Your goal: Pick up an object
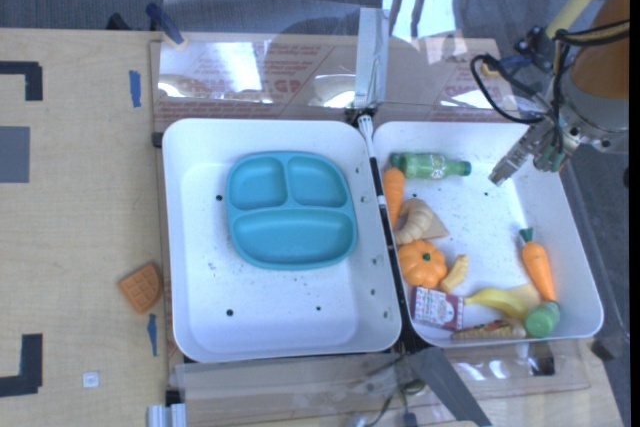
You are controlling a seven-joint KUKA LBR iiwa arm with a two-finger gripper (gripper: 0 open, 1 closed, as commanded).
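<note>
Arm cut off by the picture's right edge; gripper (pixel 522 158) small and blurred, so can't tell how far the claw is open or whether anything is in it.

Landmark = right bin (pixel 590 285). Claw sits over its far right part. Green bottle (pixel 430 166) lies left of claw along the far wall; carrot (pixel 538 265) nearer the camera, apart from claw.

Right bin also has: second carrot (pixel 393 193) at left wall, pumpkin (pixel 422 263), banana (pixel 500 298), pink carton (pixel 438 308) (label unreadable).

Left bin (pixel 200 315), touching right bin's left side, holds blue divided plate (pixel 291 210).
</note>
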